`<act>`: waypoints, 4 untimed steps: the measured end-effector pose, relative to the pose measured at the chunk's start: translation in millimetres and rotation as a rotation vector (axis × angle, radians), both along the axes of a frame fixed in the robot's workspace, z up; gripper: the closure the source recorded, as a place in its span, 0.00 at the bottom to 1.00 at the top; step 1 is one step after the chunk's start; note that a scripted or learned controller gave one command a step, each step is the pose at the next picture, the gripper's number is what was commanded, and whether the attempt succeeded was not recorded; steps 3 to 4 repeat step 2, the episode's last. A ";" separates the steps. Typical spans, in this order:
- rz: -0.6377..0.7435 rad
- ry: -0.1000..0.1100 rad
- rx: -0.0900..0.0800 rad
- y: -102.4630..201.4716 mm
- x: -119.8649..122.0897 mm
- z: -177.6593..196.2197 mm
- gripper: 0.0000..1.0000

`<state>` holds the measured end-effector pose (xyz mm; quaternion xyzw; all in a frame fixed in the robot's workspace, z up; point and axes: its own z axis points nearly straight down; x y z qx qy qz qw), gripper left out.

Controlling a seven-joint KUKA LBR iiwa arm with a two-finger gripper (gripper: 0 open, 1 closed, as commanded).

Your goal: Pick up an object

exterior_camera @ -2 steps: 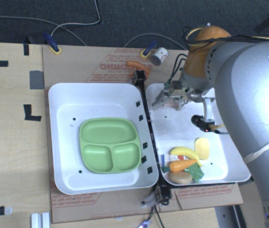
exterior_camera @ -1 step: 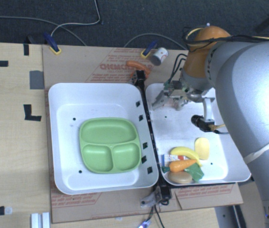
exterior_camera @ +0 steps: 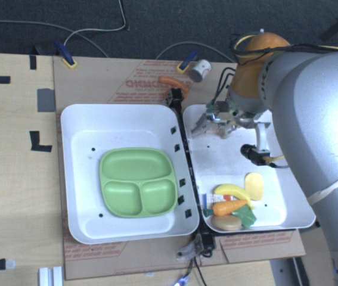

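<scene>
Bench (exterior_camera: 14, 177) bears cardboard sheet (exterior_camera: 127, 85), two white bins (exterior_camera: 76, 159) side by side

A divided plate (exterior_camera: 138, 181) lies in the left bin (exterior_camera: 76, 159); toys (exterior_camera: 234, 204) cluster in the right bin (exterior_camera: 279, 216).

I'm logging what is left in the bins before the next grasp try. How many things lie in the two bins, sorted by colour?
Green: 2, the divided plate in the left bin and a small green piece in the right bin
Yellow: 2, the banana and a pale yellow piece
Orange: 1, the carrot
Tan: 1, a rounded item
Total: 6
</scene>
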<state>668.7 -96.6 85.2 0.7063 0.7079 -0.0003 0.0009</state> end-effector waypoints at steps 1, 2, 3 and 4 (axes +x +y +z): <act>-0.001 0.000 -0.001 1.4 -0.2 -0.1 0.00; -0.001 0.000 -0.001 1.5 -0.1 -0.1 0.00; -0.001 0.000 -0.001 1.5 -0.1 -0.1 0.00; -0.001 0.000 -0.001 1.5 -0.1 -0.1 0.00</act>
